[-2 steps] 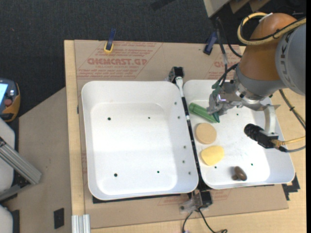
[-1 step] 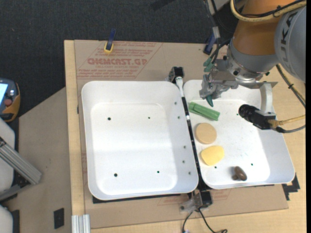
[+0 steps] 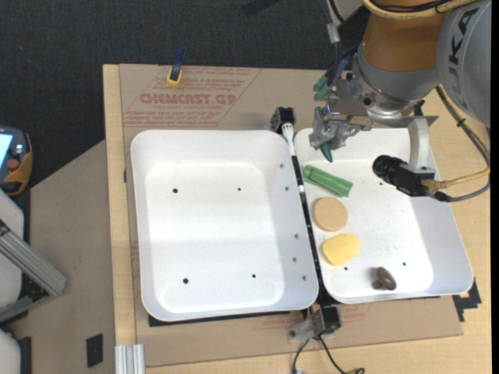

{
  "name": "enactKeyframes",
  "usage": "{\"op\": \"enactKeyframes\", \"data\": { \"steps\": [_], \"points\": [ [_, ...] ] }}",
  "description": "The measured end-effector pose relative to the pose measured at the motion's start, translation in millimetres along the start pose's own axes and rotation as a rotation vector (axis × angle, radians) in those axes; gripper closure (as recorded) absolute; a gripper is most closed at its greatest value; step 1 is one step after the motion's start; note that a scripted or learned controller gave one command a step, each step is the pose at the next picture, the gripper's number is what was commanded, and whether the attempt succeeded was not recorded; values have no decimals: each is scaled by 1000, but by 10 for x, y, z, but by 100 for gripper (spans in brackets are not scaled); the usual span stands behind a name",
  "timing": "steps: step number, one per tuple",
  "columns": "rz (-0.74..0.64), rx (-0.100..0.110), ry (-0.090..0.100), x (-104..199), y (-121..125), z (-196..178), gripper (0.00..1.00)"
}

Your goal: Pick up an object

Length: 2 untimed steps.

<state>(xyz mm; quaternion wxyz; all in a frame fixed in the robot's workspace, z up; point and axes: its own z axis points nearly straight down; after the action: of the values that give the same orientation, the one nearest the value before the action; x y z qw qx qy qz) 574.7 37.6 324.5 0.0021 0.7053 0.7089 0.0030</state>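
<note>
Above the right bin, the gripper hangs over the green stick; whether it is open, I cannot tell. Stick looks light, stiff; best pinched across its middle.

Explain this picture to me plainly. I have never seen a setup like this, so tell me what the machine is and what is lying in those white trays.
One camera, fixed above a bench, looks down at a slant. The grey and orange machine at upper right is a robot arm; its gripper hangs over the right bin. That bin holds a green stick, a tan disc, a yellow piece and a small brown lump. The left bin lies beside it. I see nothing between the gripper's fingers; its job is to pick up an object.
</note>
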Motion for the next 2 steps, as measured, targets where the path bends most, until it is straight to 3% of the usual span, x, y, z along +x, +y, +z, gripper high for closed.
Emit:
{"op": "enactKeyframes", "data": {
  "steps": [1, 2],
  "points": [
    [-3, 1, 2, 584, -299, -429, 100],
    [0, 10, 1, 771, -973, -635, 100]
  ]
}}
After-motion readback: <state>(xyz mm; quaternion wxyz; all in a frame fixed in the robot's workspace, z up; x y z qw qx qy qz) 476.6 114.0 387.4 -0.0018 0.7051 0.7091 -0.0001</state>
